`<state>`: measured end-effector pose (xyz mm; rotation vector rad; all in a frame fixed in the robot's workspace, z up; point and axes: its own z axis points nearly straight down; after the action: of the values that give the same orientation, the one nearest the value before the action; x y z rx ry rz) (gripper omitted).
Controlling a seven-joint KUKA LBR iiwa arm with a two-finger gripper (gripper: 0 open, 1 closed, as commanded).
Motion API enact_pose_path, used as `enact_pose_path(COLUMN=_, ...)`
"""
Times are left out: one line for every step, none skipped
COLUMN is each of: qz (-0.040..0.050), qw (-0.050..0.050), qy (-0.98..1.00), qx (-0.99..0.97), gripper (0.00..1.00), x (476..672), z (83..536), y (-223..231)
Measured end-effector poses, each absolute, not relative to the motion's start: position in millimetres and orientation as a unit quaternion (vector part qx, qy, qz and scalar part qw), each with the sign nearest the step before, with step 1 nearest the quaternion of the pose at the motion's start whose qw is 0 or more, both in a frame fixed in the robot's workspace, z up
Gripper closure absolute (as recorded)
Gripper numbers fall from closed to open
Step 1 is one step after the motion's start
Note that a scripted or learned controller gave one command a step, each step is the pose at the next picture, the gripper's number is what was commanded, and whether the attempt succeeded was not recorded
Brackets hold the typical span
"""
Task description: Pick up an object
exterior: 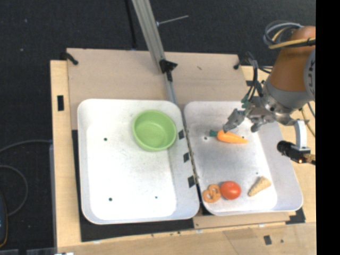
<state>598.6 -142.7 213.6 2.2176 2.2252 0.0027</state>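
My view of a tan wooden bench [122,73] on dark floor, two shallow white bins touching side by side on it, left bin [95,195], right bin [281,195], metal post [151,31] rising at the back edge.

Open jaws of gripper [245,122] above carrot [231,137]

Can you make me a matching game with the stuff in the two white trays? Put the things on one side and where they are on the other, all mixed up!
Things:
1. green bowl
2. carrot
3. tomato
4. pretzel

Places:
A. just under the pincer
B. near edge of the right tray, between the pretzel and a tan wedge
C. in the left tray, upper part
D. near left corner of the right tray, beside the divider

Pairs: 1-C, 2-A, 3-B, 4-D
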Motion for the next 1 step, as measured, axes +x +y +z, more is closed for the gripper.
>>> enact_pose_path(qz=0.0012, qw=0.0, qy=0.708, qx=0.706, gripper=0.0, x=598.7, z=213.5, y=-142.5)
